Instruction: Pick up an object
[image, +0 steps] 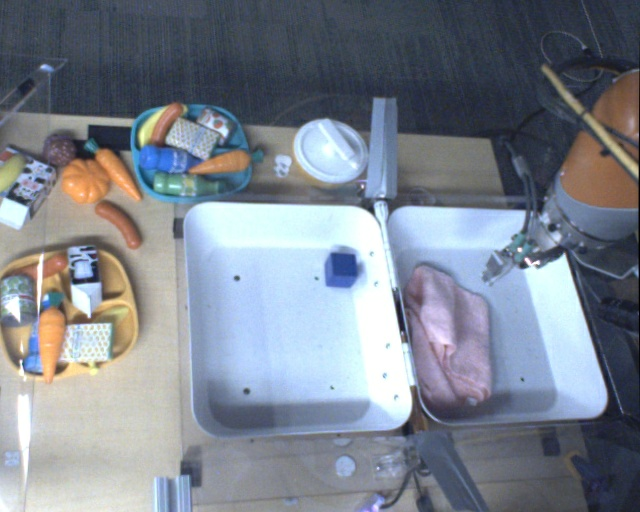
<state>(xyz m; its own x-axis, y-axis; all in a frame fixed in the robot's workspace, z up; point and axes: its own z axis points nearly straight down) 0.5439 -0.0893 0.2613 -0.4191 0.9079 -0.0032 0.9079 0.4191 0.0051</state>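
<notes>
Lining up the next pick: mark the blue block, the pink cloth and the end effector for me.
blue block (342, 268): camera view, its top face.
pink cloth (452, 335): camera view, middle of the folds.
end effector (497, 265): camera view, at its fingertips.

Surface (155, 350): light wood, bearing everything listed below.
Left bin (290, 415): white, shallow, centre.
Right bin (560, 400): white, touching the left bin's side.
Blue bowl (150, 185): far edge, filled with toy food.
Yellow tray (125, 300): left edge, toy food inside.
White lidded container (330, 150): behind the bins.
Loose items: toy pumpkin (83, 181), carrot (120, 172), sausage (120, 224).
</notes>
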